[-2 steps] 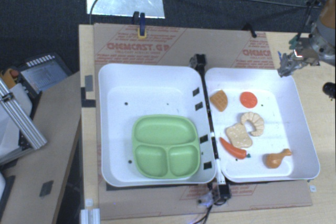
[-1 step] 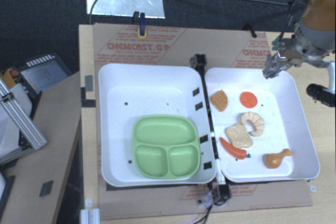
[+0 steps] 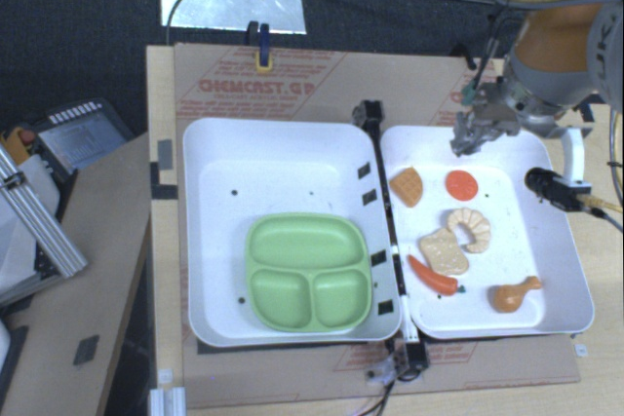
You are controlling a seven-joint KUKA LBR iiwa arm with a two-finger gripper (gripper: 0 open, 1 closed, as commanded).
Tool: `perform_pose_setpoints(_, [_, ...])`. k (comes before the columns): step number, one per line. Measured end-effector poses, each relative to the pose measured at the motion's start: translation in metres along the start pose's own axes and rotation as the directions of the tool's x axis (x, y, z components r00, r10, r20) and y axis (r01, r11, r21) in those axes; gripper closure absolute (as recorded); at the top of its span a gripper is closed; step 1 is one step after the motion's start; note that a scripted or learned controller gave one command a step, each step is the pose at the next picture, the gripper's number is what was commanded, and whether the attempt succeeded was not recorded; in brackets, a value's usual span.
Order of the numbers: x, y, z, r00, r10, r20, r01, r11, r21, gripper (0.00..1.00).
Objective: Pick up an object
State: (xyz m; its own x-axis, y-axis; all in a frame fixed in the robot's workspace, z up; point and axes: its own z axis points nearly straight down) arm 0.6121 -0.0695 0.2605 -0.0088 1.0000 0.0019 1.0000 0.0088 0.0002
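Tomato slice (image 3: 462, 184), red and round, lying flat in the upper middle of the right bin (image 3: 531, 244), right of the frame's centre, and looking like the nearest candidate for the pick. Hovering just above it in the frame, near the bin's far rim: the gripper (image 3: 466, 143), reaching in from the right, carrying nothing visible; impossible to tell from this angle whether open or closed. Sitting just left of the slice: an orange wedge (image 3: 407, 186). Crowding together lower down: a shrimp (image 3: 471, 227) touching a bread slice (image 3: 444, 253), with a red pepper (image 3: 432, 276) tucked against the bread's lower edge, and a drumstick (image 3: 514, 293) lying apart toward the lower right corner. Resting in the left bin (image 3: 224, 161): a green divided plate (image 3: 309, 270).

Risking, by the look of it, a miss: being so thin and flat against the bin floor, probably offering little to pinch, and likely skidding aside or slipping out on the lift. Descending slightly off line, possibly scraping bare floor or nudging the wedge. Drifting lower in the frame, possibly catching shrimp and bread together and dropping both.
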Motion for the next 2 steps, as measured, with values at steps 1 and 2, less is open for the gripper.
perform_pose_setpoints(1, [0.042, -0.014, 0.004, 1.0, 0.0, 0.0, 0.0, 1.0, 0.0, 1.0])
perform_pose_setpoints(2, [0.086, -0.019, 0.012, 1.0, 0.0, 0.0, 0.0, 1.0, -0.001, 1.0])
